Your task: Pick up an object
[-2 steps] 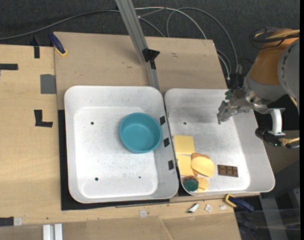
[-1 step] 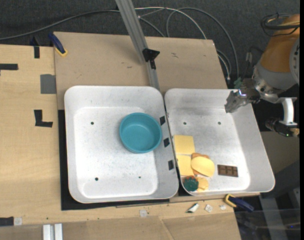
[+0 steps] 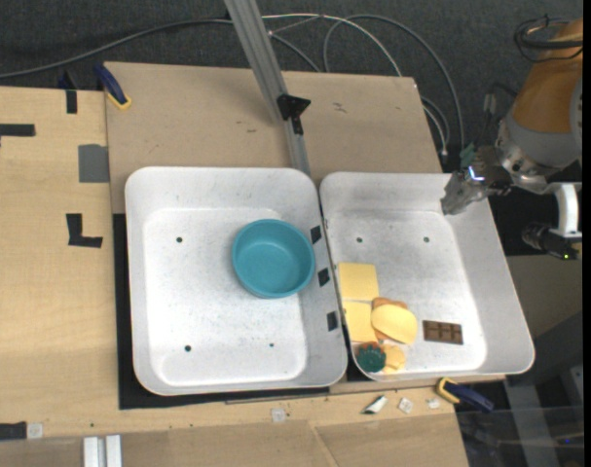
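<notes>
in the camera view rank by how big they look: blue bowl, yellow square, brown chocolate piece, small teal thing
1. blue bowl
2. yellow square
3. brown chocolate piece and small teal thing: they look about alike, and the teal one is partly hidden, so no ranking.

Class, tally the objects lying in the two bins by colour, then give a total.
Teal: 2, the bowl and a small teal piece
Yellow or orange: about 4, the overlapping yellow pieces
Brown: 1, the brown block
Total: about 7
</notes>
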Controlling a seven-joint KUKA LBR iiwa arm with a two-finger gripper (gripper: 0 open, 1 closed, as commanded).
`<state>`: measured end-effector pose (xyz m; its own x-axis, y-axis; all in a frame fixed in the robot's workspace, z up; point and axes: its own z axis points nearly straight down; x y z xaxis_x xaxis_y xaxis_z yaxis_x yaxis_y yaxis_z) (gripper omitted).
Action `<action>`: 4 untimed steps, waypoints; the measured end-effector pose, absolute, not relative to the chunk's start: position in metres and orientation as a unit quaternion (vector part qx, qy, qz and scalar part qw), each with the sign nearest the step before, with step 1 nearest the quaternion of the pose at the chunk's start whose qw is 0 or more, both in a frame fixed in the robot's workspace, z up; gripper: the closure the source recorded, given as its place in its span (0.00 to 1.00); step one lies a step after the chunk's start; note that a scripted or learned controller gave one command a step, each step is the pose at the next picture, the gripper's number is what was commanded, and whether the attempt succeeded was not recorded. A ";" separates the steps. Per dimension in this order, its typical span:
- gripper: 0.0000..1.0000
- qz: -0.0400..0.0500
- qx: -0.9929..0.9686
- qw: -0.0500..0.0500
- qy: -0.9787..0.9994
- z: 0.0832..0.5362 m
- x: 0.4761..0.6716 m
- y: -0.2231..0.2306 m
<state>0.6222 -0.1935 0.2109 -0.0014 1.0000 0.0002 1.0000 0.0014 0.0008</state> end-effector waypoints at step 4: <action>1.00 0.000 0.704 -0.002 0.710 0.209 0.593 0.020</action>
